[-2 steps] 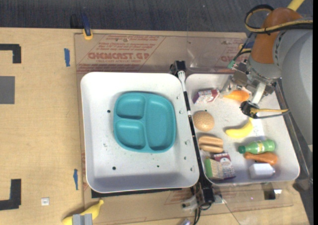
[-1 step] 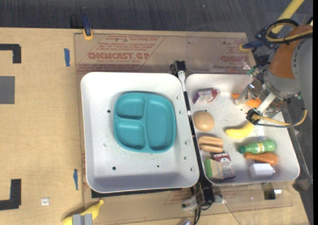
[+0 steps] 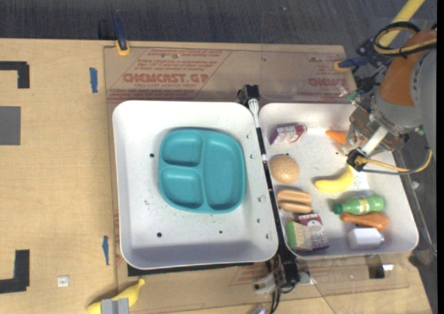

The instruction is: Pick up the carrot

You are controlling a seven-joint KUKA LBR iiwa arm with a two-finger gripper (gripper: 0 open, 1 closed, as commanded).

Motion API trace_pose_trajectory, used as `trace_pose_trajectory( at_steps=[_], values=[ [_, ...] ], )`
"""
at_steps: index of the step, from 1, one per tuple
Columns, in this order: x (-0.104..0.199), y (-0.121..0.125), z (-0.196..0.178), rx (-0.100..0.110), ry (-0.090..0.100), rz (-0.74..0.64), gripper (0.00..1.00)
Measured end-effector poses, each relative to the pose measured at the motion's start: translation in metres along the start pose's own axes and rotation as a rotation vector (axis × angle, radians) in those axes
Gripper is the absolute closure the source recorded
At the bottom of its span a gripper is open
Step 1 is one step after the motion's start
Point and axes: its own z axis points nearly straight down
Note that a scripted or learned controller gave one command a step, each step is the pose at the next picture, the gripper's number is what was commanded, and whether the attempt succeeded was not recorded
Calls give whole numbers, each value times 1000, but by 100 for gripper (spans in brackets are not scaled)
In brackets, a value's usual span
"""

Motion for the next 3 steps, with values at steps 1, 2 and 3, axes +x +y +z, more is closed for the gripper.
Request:
trace_pose_trajectory(
  at_steps=[1, 2, 3],
  values=[
    [0, 0, 1, 1, -1, 0, 0],
    [1, -1, -10, 2, 0, -2, 100],
    [1, -1, -9, 2, -1, -2, 0]
  ],
)
